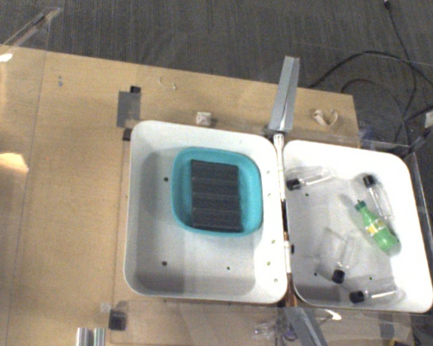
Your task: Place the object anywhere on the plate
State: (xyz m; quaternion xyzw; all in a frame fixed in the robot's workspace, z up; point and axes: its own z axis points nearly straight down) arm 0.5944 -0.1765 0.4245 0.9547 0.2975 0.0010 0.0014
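Presently two white bins are sitting side by side. The left bin (144,264) is holding one teal plate (179,195). One dark ribbed block (216,196) is lying flat on the plate's middle. The right bin (317,222) is holding four clear black-capped bottles (378,196) and one green bottle (378,230). Gripper state: cannot tell.

2 bins side by side on bench (46,229): left bin (140,267) holds plate (254,191) (dark object (214,195) on it), right bin (409,298) holds scattered bottles (377,228).
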